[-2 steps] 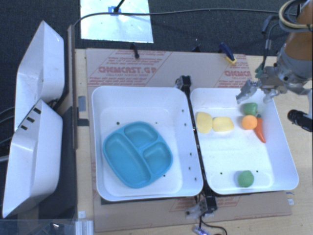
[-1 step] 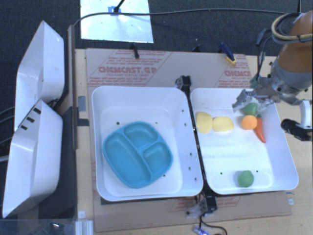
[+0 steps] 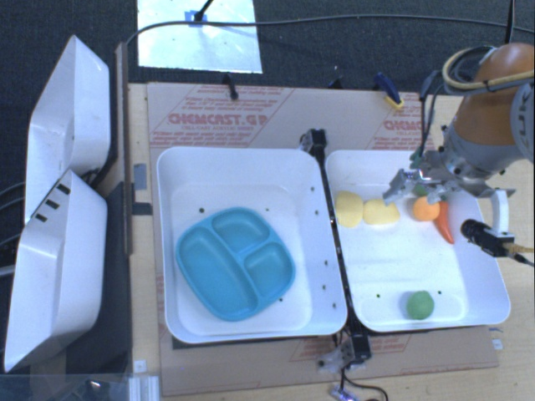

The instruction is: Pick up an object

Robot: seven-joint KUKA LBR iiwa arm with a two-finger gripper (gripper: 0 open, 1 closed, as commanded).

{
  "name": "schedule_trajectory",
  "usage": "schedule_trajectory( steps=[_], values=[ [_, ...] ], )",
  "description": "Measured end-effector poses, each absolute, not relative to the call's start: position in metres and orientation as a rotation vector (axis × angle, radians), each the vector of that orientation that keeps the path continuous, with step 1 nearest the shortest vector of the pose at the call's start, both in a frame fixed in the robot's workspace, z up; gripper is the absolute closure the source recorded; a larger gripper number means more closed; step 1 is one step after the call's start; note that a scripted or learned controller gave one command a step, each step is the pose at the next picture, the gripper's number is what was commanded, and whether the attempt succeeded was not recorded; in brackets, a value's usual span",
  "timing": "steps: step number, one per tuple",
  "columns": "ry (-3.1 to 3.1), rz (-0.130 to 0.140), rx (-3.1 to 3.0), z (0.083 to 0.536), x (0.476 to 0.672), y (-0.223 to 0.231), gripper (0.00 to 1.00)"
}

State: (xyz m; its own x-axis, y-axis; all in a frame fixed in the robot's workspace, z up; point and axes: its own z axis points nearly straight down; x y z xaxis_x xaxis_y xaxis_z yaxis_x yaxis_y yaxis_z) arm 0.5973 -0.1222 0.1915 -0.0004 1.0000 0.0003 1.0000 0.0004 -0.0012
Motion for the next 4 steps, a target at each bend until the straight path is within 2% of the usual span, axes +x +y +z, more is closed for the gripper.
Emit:
schedule_trajectory(
  steps=[1,2,3,4],
  values=[
    [-2.220,0.003,-2.219,0.130,0.597,-0.119,0.00],
    [-2.222,-0.002,-2.223,0.143,0.598,-0.119,1.00],
    [-2.224,-0.004,-2.225,0.195,0.593,-0.127,1.00],
    [-2.223,-0.001,-2.222,0.205,0.593,-0.128,1.00]
  ],
)
